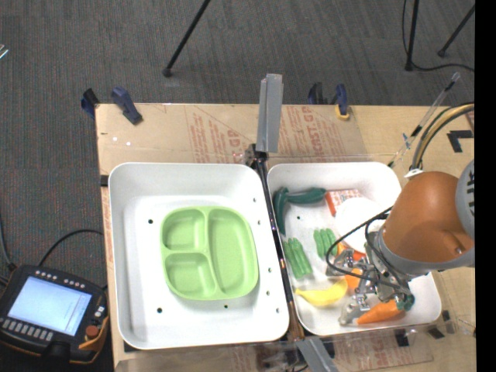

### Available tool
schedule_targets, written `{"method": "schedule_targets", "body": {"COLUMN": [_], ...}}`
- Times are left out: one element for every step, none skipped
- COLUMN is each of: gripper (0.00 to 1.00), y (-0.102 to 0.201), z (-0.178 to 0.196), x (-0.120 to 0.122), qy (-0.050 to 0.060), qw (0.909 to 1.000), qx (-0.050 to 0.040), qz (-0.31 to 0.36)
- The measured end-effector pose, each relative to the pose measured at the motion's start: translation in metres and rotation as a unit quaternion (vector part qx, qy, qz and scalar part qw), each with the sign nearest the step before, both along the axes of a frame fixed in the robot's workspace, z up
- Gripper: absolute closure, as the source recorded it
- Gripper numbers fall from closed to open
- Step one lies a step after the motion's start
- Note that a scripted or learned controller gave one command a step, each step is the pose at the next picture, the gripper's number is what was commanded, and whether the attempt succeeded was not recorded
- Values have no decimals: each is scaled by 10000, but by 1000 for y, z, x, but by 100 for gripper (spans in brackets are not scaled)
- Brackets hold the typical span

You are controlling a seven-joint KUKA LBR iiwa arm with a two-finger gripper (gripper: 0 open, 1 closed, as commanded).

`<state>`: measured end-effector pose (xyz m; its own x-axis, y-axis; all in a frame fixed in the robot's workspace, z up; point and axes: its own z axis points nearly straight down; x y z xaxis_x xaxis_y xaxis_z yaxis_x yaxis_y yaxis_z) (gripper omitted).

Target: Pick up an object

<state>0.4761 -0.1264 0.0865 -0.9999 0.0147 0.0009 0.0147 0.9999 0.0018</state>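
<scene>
Tool (377,297) low in right bin (403,178), among toy food, directly over orange carrot (380,312), beside yellow banana (324,293); probably targets carrot. Cannot tell if tool is released or clenched. Green divided plate (209,253) in left bin (132,208).

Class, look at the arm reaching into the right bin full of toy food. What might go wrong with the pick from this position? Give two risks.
1. The gripper is low among crowded items: the carrot and banana lie close together, so it may nudge one or catch both.
2. It works near the right bin's front corner, so a finger might strike the wall or push the carrot against it.
</scene>
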Motion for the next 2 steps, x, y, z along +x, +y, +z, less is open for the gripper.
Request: {"method": "schedule_targets", "body": {"gripper": [0,0], "y": [48,17], "z": [0,1], "x": [4,65], "qy": [20,-15], "qw": [9964,9983], "qx": [2,-10], "qz": [-849,-574]}}
